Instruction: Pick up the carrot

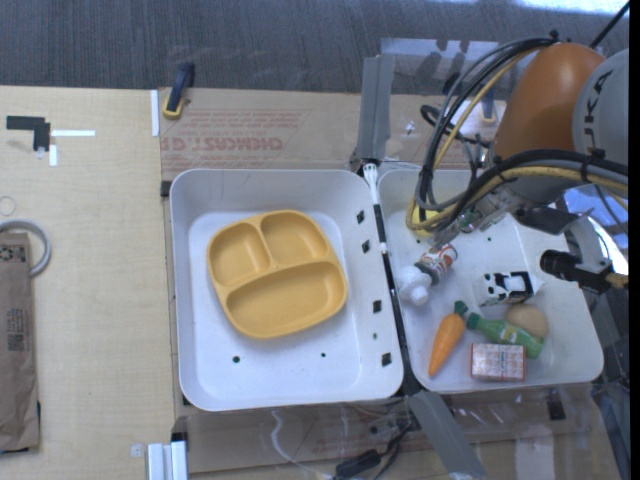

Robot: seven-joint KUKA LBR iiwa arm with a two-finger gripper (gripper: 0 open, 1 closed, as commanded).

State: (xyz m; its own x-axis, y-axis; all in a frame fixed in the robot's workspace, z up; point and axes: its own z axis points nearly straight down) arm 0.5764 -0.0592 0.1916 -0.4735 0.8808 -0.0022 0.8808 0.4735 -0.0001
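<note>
Below, carrot (446,340) in right bin (585,363), well apart from end effector (462,223), grip state untellable.

Pale wooden bench (90,268), dark grey floor (200,18), perhaps window light.

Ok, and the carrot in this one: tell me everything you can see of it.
The carrot is a small toy, smooth orange like plastic, with a short green top. It lies flat on the floor of the right bin, near the front, tilted: green end up and to the right, pointed tip toward the bin's front left. Its green top lies against or very near the green bottle beside it. Nothing grips it; the arm is farther back over the bin.
</note>
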